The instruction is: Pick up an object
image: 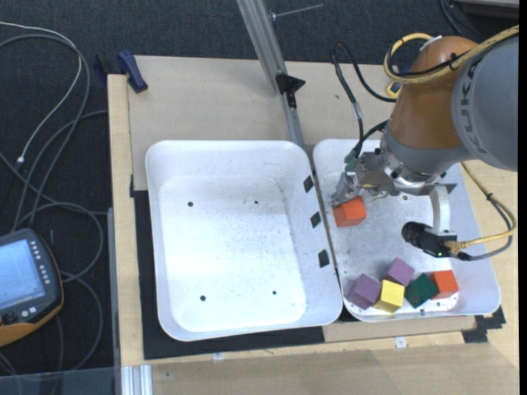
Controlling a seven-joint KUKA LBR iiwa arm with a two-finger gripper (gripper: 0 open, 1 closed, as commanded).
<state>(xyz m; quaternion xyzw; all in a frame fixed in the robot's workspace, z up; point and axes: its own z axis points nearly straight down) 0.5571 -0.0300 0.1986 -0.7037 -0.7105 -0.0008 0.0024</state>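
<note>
Five blocks (401, 285) crowd the right bin's (482, 249) near edge. Your orange cube (351, 211) sits just below the gripper (346, 191), apparently between its fingers, near the divider.

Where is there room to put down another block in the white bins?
The left bin has bare floor from wall to wall. In the right bin, it is crowded at the near edge, where two purple blocks, a yellow block, a green block and an orange block huddle. Another orange block sits under the gripper.
</note>
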